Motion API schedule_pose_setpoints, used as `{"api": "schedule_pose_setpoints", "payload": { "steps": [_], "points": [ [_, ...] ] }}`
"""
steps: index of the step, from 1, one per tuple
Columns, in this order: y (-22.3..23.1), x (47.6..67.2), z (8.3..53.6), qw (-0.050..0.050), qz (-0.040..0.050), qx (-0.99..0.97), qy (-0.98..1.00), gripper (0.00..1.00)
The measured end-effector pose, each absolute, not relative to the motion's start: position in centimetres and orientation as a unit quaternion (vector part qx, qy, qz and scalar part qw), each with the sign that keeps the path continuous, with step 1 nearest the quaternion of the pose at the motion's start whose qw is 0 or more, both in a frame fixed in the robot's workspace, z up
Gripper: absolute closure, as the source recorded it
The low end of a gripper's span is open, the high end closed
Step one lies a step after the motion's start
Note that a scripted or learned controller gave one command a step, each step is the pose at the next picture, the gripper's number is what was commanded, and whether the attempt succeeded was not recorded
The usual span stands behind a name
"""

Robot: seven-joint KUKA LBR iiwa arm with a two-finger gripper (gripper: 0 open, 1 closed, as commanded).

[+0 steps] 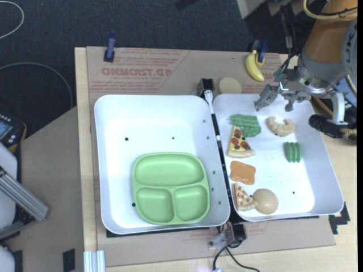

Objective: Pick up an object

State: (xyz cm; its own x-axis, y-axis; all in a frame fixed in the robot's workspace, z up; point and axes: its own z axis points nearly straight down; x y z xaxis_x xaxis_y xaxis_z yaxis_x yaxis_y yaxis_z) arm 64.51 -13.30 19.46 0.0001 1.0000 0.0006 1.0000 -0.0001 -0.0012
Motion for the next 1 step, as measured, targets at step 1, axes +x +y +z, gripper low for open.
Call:
{"api": "schedule_pose_setpoints", "payload": {
  "steps": [1],
  "points": [
    [-13.29, 64.6, 20.57, -0.001, -0.0009, -0.707, -0.707, 1.0]
  ]
}}
